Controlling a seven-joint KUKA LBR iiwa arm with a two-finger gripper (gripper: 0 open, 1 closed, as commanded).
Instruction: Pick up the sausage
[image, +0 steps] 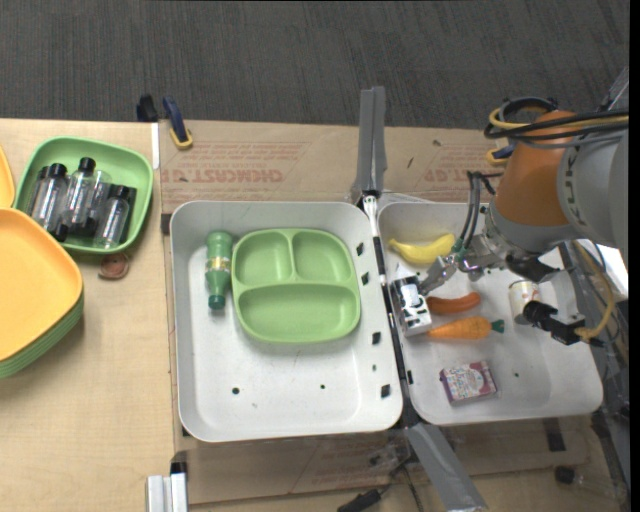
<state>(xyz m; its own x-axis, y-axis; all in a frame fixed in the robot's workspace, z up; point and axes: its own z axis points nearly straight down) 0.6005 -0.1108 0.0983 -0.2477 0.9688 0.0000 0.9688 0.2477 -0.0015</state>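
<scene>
The tool (436, 275) hangs low in the right bin (520, 400), just left of the sausage (455, 301), its tip beside the sausage's left end; whether it is wide or narrow cannot be told. The sausage lies between the banana (421, 248) above and the carrot (462, 328) below. A pink packet (467, 382) sits nearer. The left bin (290, 400) holds a green divided plate (296, 284) and a green bottle (218, 267)

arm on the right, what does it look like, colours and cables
The arm is grey and rounded, with a broad orange band above the wrist. Yellow and black cables loop over its top. The hand is small, metallic silver with dark parts.
</scene>
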